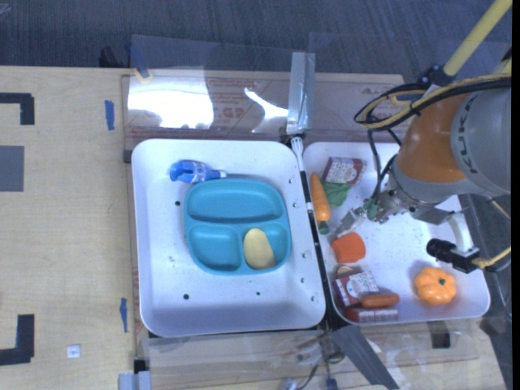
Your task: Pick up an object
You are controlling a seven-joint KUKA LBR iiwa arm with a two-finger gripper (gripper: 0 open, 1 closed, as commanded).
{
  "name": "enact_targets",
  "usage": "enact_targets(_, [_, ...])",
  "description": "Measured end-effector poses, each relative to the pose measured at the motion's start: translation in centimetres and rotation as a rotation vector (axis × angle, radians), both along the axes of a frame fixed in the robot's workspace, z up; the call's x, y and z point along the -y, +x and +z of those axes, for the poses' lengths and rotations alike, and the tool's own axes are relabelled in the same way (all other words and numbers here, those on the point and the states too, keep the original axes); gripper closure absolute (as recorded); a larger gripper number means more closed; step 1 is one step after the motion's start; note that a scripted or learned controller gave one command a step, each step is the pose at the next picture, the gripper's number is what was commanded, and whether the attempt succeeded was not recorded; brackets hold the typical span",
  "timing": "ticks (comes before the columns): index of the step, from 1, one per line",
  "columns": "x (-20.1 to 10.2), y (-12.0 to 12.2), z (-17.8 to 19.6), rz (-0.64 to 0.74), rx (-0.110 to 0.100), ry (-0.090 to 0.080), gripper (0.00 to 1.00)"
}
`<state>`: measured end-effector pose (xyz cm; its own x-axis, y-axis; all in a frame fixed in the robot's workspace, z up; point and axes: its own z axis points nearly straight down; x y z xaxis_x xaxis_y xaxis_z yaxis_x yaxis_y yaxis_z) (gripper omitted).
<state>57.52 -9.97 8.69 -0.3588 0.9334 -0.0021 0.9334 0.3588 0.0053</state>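
Near edge of right bin (479, 303): a small packet (357, 285) and a sausage (379, 301) lie close together against the front wall; a little orange pumpkin (435, 286) sits apart to their right.
Middle of right bin: an orange-red block (349, 247) lies just below the gripper (363, 213).
Gripper: hangs low over the bin's left half, between the block and a carrot (320, 198). Its tips look slightly parted with nothing between them, though they are small and blurred, so I cannot tell for sure.
Far end of right bin: a red packet (342, 171) on green leaves.
Left bin (154, 218): a blue divided tray (231, 218) holding a yellow potato (258, 248); a blue bottle (190, 171) beyond it.
Nearest target: the block or the carrot, in my judgement.
Doing it well: centre over one thing, go straight down, and close across its narrow side, keeping off the divider wall beside the carrot.
Hard to see: the grey and orange arm (455, 149) covers the bin's far right corner, and cables cross it.
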Motion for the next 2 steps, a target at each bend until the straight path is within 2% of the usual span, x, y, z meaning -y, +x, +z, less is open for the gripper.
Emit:
enact_targets(1, [0.07,0.24,0.95,0.000,0.005,-0.002,1.00])
enact_targets(2, [0.06,0.18,0.85,0.000,0.003,-0.001,0.00])
